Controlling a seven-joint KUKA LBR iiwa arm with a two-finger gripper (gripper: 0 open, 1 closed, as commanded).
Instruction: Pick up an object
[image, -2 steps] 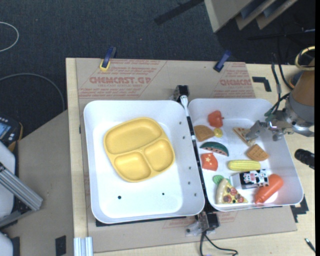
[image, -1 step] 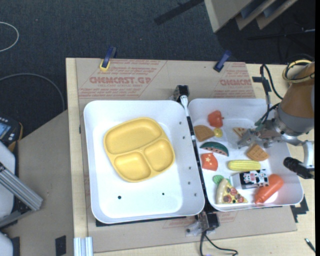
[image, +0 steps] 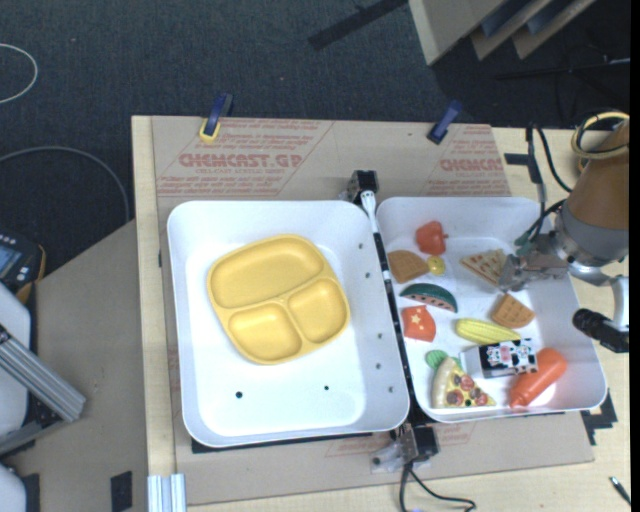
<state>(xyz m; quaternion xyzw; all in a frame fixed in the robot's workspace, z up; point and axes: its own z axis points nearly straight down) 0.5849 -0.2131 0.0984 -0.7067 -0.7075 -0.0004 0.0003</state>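
The right bin (image: 570, 215) holds several toy foods: a red pepper (image: 431, 237), a brown bun piece (image: 406, 265), a watermelon slice (image: 429, 296), a red cube (image: 419, 322), a corn cob (image: 487, 330), a waffle piece (image: 485, 265), a tan wedge (image: 511, 310), a black-and-white carton (image: 503, 356), a carrot (image: 536, 378) and a pizza slice (image: 456, 384). My gripper (image: 524, 268) hangs low over the bin's right part, between the waffle piece and the tan wedge. Its fingers are too small and blurred to read.
A yellow three-compartment plate (image: 275, 297) lies in the left bin (image: 200, 380). A black divider strip (image: 385, 290) runs between the bins. Clamps (image: 212, 118) sit at the cardboard's back edge. The arm's orange band (image: 605, 185) stands at the right edge.
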